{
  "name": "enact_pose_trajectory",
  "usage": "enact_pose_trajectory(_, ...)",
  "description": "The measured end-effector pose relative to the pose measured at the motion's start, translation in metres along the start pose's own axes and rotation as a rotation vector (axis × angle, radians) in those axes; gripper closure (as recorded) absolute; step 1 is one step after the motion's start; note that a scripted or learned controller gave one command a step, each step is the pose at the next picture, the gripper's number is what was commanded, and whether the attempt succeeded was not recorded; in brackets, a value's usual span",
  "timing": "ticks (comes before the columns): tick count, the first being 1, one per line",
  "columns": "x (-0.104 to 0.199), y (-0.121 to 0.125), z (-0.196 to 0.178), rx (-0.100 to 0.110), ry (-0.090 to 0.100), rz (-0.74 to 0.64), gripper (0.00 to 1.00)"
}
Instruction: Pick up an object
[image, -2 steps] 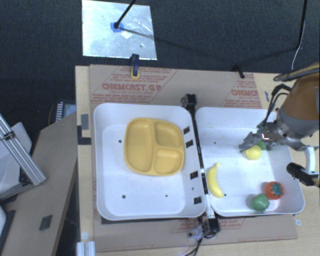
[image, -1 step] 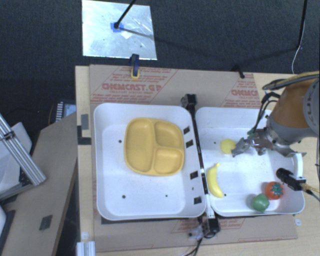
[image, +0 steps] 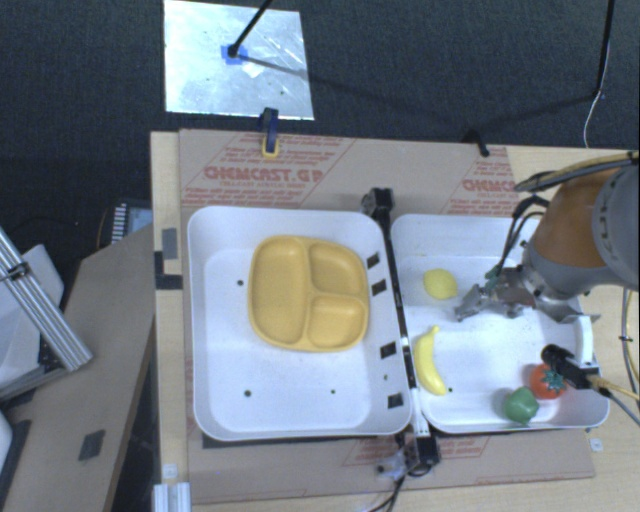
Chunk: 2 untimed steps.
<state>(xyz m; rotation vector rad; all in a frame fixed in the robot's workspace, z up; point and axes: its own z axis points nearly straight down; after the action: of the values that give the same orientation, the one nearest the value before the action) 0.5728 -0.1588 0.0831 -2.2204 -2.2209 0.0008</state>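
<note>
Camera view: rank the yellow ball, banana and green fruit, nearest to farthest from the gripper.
1. Yellow ball, right beside the gripper.
2. Banana, along the right bin's inner wall.
3. Green fruit, at its front edge.

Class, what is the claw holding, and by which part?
Nothing that can be seen: the claw is beside the lemon in the right bin, apart from it.

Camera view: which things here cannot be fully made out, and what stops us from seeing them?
Red object, near corner of the right bin: partly covered by part of the robot, so its kind is unclear.
Green object beside it: too small and blurred to name.
Arm: cut off by the view's right edge.
End effector: blurred, so whether it touches the bin floor cannot be told.
</note>
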Motion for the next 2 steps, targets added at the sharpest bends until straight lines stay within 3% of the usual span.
enact_pose_trajectory(1,-0.001,0.002,-0.012,-0.005,-0.002,0.0,1.0)
enact_pose_trajectory(2,-0.001,0.006,-0.056,-0.007,-0.002,-0.004,1.0)
